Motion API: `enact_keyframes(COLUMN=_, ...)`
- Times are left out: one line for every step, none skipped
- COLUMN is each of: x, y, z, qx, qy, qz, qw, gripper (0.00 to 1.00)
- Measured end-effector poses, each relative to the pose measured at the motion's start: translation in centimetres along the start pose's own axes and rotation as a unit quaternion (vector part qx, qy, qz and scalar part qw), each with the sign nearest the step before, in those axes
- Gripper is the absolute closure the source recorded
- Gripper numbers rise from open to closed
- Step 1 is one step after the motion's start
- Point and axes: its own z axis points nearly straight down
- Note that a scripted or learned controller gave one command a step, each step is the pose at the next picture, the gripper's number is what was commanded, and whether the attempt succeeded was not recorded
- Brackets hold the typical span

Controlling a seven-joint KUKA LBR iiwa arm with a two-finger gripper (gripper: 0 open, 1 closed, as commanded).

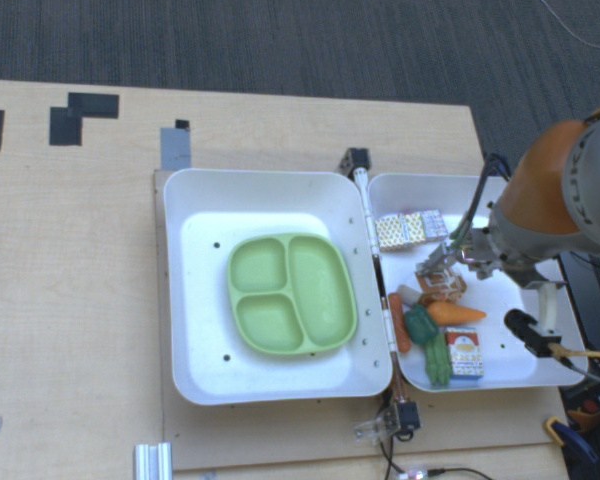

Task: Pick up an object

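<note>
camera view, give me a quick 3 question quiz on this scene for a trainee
1. True or false: the green divided plate lies in the left bin.
2. Which bin is the gripper over? A) the left bin B) the right bin C) neither, it is over the bare bench
3. Fill in: the orange carrot lies just above the small red and white ____ in the picture.

Key
1. True.
2. B. The gripper is over the right bin, near the cluster of small items.
3. box.
</note>
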Motion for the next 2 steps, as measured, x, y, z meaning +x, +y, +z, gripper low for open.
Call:
enact_keyframes(x=0.16, y=-0.24, z=0.00, qx=-0.001, qy=0.000, qz=0.000, qw=1.0000, gripper=0.00)
enact_keyframes(x=0.28, y=-0.42, z=-0.01, qx=-0.001, qy=0.000, qz=0.000, qw=1.0000, gripper=0.00)
